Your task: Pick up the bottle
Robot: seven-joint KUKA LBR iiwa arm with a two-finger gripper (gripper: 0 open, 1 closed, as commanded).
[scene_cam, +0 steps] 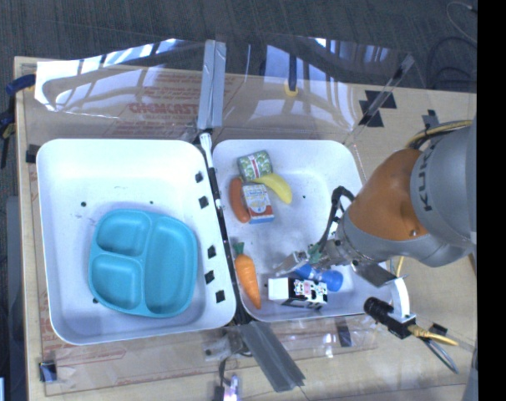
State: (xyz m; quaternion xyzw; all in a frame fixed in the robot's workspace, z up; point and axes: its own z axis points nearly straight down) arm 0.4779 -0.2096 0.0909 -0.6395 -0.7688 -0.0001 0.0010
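Two white bins (61, 170) sit on the bench, and one blue divided plate (143, 261) lies in the left bin. The right bin holds one bottle (316, 284), one carrot (248, 279), one banana (277, 188) and two small cartons (255, 166).

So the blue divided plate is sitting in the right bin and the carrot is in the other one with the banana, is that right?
Not quite. The camera view shows the blue plate in the left bin. The carrot and banana lie in the right bin, so they are in the other bin, as you said.
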